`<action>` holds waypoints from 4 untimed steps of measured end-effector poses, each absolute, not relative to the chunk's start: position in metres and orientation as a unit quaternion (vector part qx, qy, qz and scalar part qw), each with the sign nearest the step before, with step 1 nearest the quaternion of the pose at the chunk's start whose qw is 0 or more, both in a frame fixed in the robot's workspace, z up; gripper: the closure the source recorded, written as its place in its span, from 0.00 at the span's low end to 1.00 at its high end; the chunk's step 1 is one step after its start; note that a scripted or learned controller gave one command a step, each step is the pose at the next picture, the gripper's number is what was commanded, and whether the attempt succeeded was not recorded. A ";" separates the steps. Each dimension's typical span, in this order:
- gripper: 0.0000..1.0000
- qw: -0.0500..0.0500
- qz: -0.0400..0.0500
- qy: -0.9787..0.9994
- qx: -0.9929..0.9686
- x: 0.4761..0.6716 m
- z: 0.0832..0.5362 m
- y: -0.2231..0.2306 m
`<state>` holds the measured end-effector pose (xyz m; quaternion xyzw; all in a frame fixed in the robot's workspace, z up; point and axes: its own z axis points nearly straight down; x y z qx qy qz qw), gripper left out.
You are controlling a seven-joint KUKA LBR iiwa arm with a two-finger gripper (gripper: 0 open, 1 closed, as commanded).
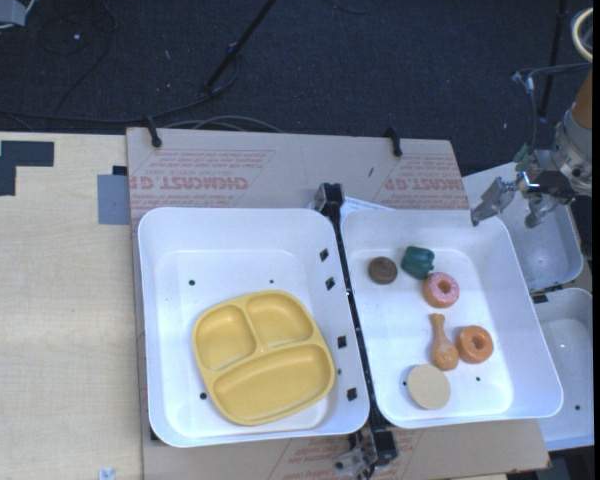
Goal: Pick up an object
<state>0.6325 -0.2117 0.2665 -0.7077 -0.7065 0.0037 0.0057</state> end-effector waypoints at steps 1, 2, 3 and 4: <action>0.00 0.000 0.000 -0.707 -0.707 0.635 0.274 -0.212; 0.00 0.003 0.002 -0.707 -0.707 0.627 0.228 -0.208; 0.00 0.003 0.001 -0.709 -0.706 0.631 0.183 -0.203; 0.00 0.003 0.002 -0.707 -0.707 0.622 0.134 -0.200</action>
